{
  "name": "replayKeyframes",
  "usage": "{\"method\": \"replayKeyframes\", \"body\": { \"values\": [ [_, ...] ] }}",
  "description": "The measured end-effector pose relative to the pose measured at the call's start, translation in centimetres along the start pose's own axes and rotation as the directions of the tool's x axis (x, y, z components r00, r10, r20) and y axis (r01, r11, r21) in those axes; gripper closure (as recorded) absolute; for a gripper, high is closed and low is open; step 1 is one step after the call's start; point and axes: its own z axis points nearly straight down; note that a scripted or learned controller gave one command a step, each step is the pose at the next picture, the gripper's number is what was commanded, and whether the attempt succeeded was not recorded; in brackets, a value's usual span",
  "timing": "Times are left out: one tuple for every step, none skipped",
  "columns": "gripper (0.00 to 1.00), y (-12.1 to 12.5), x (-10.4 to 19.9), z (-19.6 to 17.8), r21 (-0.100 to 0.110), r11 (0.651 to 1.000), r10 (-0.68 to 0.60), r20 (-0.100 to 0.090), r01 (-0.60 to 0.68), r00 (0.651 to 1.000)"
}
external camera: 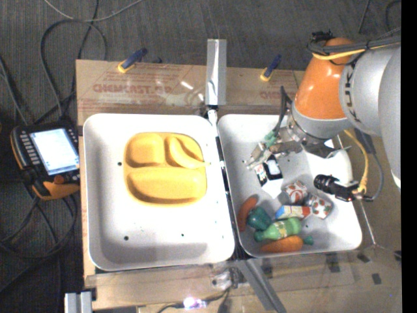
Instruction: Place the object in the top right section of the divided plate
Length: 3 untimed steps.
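Gripper (266, 156) low in right bin (352, 237), above toy pile (281, 222); open or closed, cannot tell. Yellow divided plate (166, 168) in left bin (104, 175), seemingly bare.

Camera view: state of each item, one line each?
Divided plate: yellow, flat in the left bin, nothing in its sections.
End effector: over the right bin, above the toys, no object seen in it.
Carrot: lying flat at the right bin's near edge.
Green bottle: lying on its side beside the carrot.
Handheld screen: lit, left of the bench.
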Motion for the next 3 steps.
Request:
{"method": "replayKeyframes", "body": {
  "values": [
    [1.0, 0.4, -2.11, -2.43, -0.001, 0.984, -0.18, 0.0, 0.18, 0.984],
    [0.0, 0.41, -2.12, -2.44, -0.002, 0.984, -0.18, 0.0, 0.18, 0.984],
    [1.0, 0.47, -2.07, -3.32, -0.002, 0.984, -0.181, 0.001, 0.181, 0.984]
  ]
}}
